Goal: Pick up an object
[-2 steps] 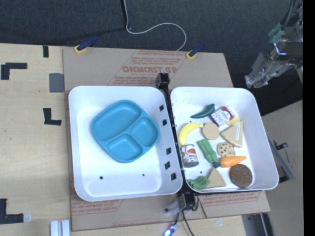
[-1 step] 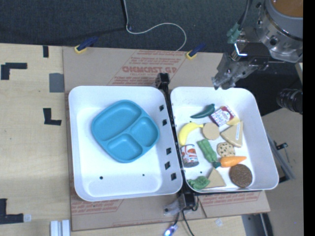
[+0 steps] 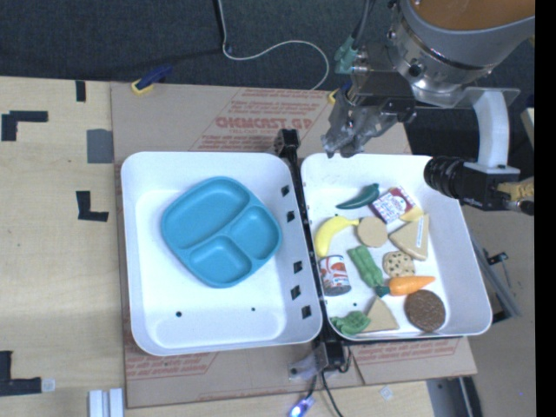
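Observation:
The right bin holds several toy foods: a yellow banana, a dark green pepper, a red packet, a small can, a green pickle, an orange carrot, a brown round patty, a cookie and cheese wedges. My gripper hangs above the bin's far left corner, clear of the foods. Nothing shows between its fingers, which look close together.
The left bin holds a blue divided plate. A black clip row joins the two bins. A white cable runs across the dark backdrop. Cardboard lies under the bins.

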`<state>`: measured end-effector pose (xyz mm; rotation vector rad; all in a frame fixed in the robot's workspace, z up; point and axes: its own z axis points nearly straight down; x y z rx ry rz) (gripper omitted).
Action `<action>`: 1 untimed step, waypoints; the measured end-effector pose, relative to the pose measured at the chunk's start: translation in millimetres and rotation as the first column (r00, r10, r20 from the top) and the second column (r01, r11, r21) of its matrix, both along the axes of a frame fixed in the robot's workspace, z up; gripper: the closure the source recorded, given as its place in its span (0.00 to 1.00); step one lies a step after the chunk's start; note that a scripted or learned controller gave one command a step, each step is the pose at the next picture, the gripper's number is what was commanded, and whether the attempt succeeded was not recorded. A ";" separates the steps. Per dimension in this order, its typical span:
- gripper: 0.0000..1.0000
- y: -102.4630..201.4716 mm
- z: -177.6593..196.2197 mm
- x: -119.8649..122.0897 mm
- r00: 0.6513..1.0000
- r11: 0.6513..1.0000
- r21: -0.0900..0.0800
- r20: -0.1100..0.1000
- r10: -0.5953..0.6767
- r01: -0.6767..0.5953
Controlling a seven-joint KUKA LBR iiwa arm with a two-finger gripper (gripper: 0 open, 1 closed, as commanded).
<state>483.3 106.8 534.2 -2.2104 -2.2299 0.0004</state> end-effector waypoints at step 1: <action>1.00 -3.4 10.6 0.6 1.000 1.000 -0.002 0.000 -0.005 0.005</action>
